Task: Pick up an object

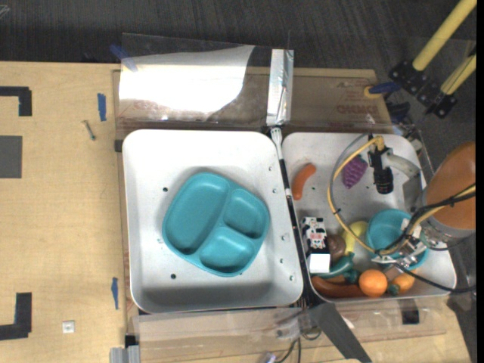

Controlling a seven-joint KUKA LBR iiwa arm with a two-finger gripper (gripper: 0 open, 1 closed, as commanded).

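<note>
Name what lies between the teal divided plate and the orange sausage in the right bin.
In the camera view, between the teal divided plate and the orange sausage lie bare bin floor and the two bins' adjoining rims.

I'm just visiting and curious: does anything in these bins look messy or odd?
Slightly. The teal plate sits askew alone in the left bin, while the toys are heaped in the right bin's near corner.

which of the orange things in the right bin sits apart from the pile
The long orange carrot-like piece near the right bin's left wall, in its upper half. The round orange fruit and the smaller orange piece lie crowded in the pile along the bottom edge.
</note>
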